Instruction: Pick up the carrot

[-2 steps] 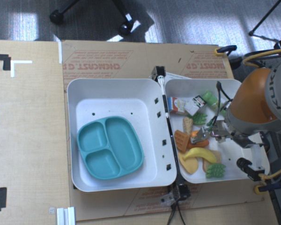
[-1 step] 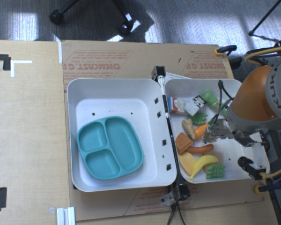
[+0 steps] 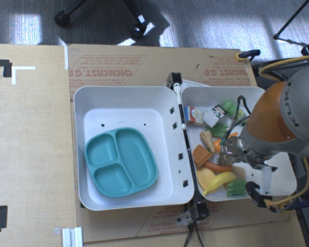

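The carrot [image 3: 215,166] is a slim orange-red piece lying in the right bin [image 3: 283,176], between an orange wedge [image 3: 201,155] and a yellow banana [image 3: 217,179]. My gripper [image 3: 227,151] hangs low in this bin, just above and to the right of the carrot's upper end. The grey wrist and orange band of the arm [image 3: 270,120] cover the bin's right half. Whether the gripper touches the carrot is hidden by its own body.
Other toy foods crowd the right bin: a white and blue box [image 3: 202,116], green pieces [image 3: 228,108], a tan piece [image 3: 207,139] and a green block [image 3: 236,188]. The left bin [image 3: 92,104] holds a teal divided plate [image 3: 121,161]. Cables run at the right.
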Robot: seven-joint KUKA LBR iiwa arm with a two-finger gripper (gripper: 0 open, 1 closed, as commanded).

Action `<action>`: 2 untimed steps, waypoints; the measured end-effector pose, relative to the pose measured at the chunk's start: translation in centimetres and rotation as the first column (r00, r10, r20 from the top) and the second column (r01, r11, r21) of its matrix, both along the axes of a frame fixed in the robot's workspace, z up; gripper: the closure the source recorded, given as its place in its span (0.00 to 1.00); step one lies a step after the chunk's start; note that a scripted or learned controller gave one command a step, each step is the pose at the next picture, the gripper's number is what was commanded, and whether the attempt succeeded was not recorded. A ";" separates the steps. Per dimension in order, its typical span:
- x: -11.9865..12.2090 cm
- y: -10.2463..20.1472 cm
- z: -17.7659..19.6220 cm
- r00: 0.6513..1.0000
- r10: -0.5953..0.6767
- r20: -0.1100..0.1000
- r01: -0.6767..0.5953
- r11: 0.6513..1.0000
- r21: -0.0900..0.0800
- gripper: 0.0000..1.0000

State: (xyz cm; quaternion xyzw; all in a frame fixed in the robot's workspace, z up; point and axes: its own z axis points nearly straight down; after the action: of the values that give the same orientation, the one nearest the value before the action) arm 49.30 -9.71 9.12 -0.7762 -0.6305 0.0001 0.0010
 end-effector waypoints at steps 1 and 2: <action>0.2 -0.1 0.9 1.000 -0.004 0.002 0.004 1.000 -0.001 1.00; 6.1 3.9 10.0 0.945 -0.326 -0.002 0.326 0.945 -0.004 1.00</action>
State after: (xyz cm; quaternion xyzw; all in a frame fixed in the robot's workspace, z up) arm 55.41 -5.85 19.09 -0.8697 -0.4936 0.0023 0.0004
